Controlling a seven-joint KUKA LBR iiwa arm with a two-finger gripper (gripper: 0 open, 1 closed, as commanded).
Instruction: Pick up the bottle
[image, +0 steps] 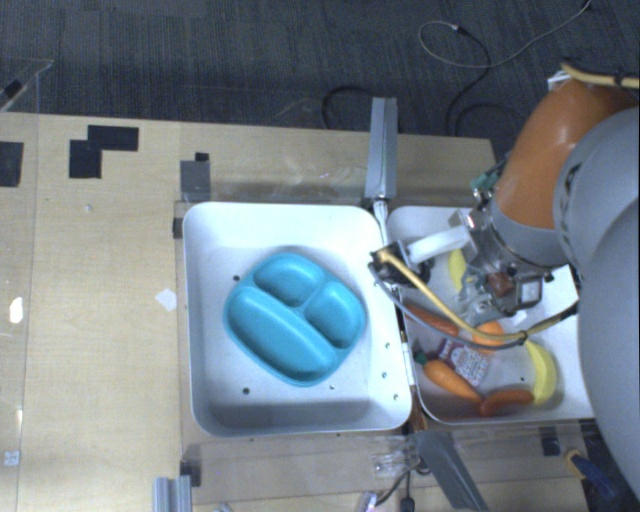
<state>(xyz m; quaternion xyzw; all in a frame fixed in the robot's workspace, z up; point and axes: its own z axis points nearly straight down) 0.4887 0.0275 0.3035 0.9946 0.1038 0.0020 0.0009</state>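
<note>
A blue divided plate (296, 317) lay in the left white bin (205, 330). In the right bin (425, 225), carrots (450, 381) and a yellow banana (543, 371) sat near the front wall. Black cables (480, 45) trailed across the dark floor.

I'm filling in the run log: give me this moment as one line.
arm: over right bin | bottle: lying among carrots, not held | blue plate: left bin | pick: not done

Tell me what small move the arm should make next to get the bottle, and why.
Probably shift the gripper slightly toward the near side of the right bin before descending. The bottle lies there among carrots, closer to the camera than the wrist, which hovers above the food rather than directly over it.
</note>
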